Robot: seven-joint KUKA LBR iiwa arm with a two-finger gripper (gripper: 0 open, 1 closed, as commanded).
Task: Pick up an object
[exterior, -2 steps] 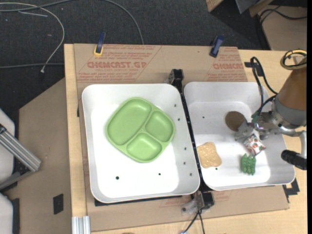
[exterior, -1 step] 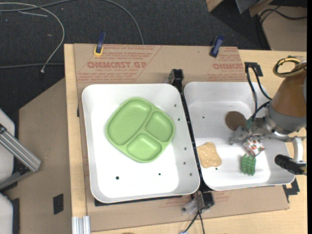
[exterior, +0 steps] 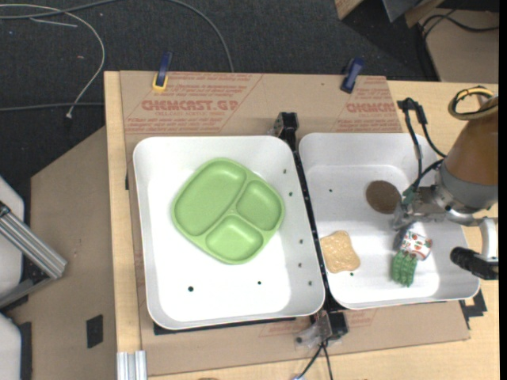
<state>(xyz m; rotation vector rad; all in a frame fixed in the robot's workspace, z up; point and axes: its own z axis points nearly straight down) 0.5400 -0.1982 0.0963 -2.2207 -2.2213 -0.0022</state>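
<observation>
While the end effector [exterior: 409,222] sits low in the right bin [exterior: 348,153], its state can't be read from this angle, so no confirmed grasp and the pick reads as not yet done. It is right over a small red-and-white item [exterior: 417,245], with a green toy [exterior: 404,268] just at that item's 6 o'clock. A brown round object [exterior: 382,196] lies at the end effector's 10 o'clock and a tan flat piece [exterior: 340,252] at its 8 o'clock, both loose on the bin floor. The left bin [exterior: 158,236] carries a green divided plate [exterior: 228,210]. The tabletop [exterior: 238,101] is brown board with blue clamps [exterior: 163,68] at 12 o'clock. Dark carpet [exterior: 79,101] beyond, cables [exterior: 95,30] trailing on it.
</observation>
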